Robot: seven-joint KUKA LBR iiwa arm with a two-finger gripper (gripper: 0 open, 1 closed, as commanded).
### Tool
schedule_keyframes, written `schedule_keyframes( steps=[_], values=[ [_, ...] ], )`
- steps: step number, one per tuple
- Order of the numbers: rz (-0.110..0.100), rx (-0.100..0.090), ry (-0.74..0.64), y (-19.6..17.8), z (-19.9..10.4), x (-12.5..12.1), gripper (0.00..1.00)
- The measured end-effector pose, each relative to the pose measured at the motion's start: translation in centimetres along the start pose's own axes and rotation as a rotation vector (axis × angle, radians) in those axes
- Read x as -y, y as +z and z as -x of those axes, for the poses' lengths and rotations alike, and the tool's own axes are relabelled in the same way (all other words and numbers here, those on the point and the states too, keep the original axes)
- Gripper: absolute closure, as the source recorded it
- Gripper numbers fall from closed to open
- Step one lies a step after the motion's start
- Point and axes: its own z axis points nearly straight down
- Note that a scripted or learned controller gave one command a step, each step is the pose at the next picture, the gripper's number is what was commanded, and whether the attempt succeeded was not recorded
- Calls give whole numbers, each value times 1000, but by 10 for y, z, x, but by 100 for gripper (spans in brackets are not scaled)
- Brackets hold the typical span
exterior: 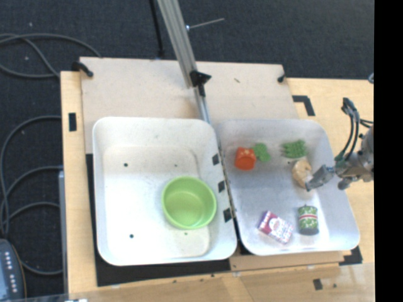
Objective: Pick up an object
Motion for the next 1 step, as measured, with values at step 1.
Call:
schedule_keyframes(
  steps=[1],
  values=[
    [0, 0, 1, 0, 0, 0, 0]
  ],
)
